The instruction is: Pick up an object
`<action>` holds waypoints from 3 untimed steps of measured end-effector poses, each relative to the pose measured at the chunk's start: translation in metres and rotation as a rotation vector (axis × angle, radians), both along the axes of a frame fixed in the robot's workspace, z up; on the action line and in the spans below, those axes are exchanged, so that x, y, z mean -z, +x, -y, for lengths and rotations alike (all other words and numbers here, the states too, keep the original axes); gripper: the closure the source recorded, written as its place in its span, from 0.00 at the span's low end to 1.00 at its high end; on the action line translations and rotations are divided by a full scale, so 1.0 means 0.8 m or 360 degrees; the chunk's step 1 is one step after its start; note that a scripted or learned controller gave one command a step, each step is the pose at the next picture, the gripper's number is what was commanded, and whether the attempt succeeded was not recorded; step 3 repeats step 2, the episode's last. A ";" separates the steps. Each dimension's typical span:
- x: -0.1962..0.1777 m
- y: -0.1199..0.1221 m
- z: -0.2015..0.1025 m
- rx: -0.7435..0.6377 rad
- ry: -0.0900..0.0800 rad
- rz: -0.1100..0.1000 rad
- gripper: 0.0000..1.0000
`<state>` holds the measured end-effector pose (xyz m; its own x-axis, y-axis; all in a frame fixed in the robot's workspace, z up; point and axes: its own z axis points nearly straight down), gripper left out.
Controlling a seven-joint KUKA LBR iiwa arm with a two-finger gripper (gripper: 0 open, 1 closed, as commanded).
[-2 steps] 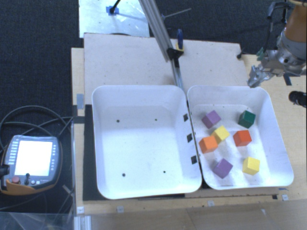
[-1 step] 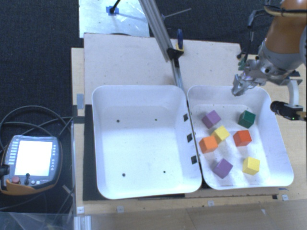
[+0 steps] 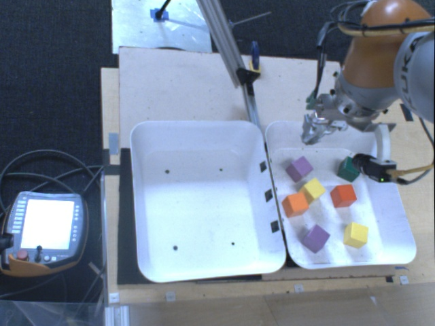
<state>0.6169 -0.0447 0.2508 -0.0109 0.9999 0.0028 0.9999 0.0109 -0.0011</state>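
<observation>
purple cube [image 3: 315, 238] and yellow cube [image 3: 355, 234] at right bin [image 3: 401, 250] front | gripper [image 3: 312, 133] above back edge | finger state: cannot tell, nothing visibly held

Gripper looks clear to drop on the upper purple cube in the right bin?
Probably yes. The gripper hangs over the far end of the right white bin, just above the upper purple cube. Nothing lies between them; the small yellow cube crowds its near side, though.

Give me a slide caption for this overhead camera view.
KUKA arm's hand poised above the right bin of seven coloured blocks, nearest the purple block.
</observation>
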 end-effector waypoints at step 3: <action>0.017 -0.049 -0.126 0.0000 -0.0001 0.0000 1.00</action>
